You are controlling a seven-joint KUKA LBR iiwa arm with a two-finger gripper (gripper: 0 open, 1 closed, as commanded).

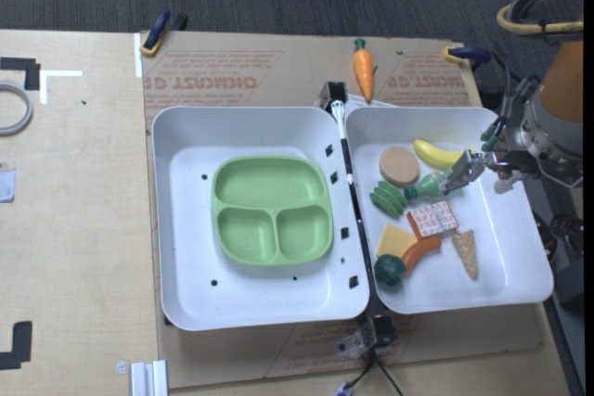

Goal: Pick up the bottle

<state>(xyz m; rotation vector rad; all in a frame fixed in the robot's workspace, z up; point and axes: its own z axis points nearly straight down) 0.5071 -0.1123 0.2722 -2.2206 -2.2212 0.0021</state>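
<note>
Closest to the camera, a dark fitting with cables (372, 336) sits at the front edge where the 2 white bins meet. Both bins rest on 1 cardboard sheet (213, 77) laid over the bench (74, 246).

1 left bin (176, 227) holds 1 green plate (273, 209) with 3 compartments, lying flat near its middle.

1 right bin (515, 241) holds 9 things. At the front lie 1 dark green ball (389, 269), 1 yellow wedge (395, 241) touching it, 1 orange piece (422, 249) beside the wedge and 1 tan cone (466, 253) to the right. Just behind them is 1 red-and-white box (432, 220). Farther back are 1 green leafy vegetable (388, 198), 1 tan round disc (400, 166) and 1 banana (436, 153).

1 small green bottle (427, 186) lies on its side between the leafy vegetable and the gripper (462, 172), below the banana and above the box.

Reaching in from the right, the gripper is low over the bin with its tip at the bottle's right end. It is too small and dark to tell whether it is spread or pressed together, or whether it touches the bottle.

Outside the bins, 1 carrot (362, 70) lies on the cardboard behind the gap, and 2 blue-and-yellow clamps (156, 31) grip the sheet's back corners.
</note>
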